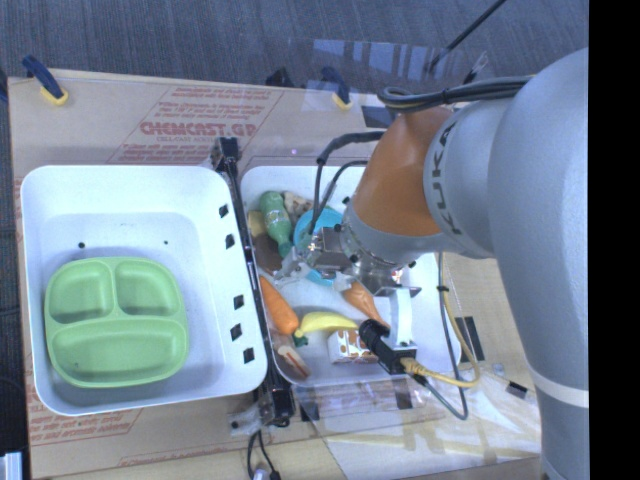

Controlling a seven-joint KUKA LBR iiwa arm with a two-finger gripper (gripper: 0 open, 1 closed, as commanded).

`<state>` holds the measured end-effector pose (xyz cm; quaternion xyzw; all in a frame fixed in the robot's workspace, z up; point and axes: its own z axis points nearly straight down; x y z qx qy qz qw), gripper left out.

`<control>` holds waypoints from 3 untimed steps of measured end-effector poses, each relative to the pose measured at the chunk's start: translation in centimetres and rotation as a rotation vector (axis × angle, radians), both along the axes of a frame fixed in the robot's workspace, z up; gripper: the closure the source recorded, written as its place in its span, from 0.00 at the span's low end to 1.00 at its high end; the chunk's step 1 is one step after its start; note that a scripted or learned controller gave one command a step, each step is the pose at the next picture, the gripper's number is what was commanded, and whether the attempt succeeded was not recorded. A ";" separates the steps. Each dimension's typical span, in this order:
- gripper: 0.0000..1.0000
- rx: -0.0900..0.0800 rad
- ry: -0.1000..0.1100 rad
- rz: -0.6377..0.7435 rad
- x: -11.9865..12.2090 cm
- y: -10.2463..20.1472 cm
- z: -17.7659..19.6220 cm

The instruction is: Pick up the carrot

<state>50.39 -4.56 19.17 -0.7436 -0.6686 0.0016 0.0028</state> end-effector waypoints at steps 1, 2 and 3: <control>0.00 -0.001 -0.002 -0.036 -2.4 -6.2 -9.0; 0.00 -0.005 0.005 -0.357 0.4 -4.6 -10.3; 0.00 0.000 0.002 -0.590 4.8 -1.5 0.0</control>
